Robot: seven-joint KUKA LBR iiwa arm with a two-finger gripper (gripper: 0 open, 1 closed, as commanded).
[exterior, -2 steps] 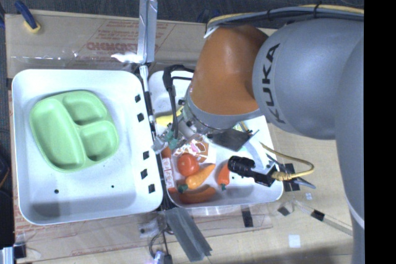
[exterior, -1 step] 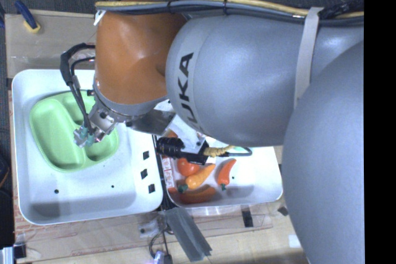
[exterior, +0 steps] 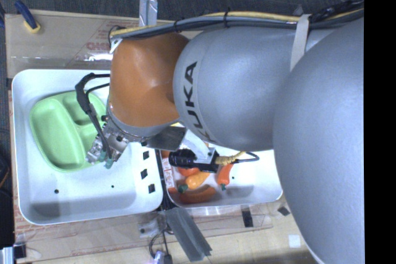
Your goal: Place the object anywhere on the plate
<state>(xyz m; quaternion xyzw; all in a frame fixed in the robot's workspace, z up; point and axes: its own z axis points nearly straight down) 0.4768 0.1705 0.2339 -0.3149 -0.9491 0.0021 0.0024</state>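
The arm comes in from the right and takes up most of the camera view. Its thick grey links cross over the right bin and hide much of it. The orange band sits above the border between the two bins. Below it the wrist narrows and points down and to the left, into the left bin.

The pincer hangs at the end of the wrist, low over the left bin, just at the right-hand rim of the plate. Seen from this slant, I cannot tell whether it is spread or pressed together, or whether it touches the plate. A tiny teal speck shows at its tip, too small to make out.

The plate is pale green with raised dividers, and it lies flat in the left half of the left bin, near the bin's far left wall.

The other loose things lie in the right bin, close to its near left corner and partly under the arm. An orange piece rests against a red piece just in front of it. A second small orange piece lies just to their right. All three are well apart from the plate.

Both bins stand side by side on the brown desk.
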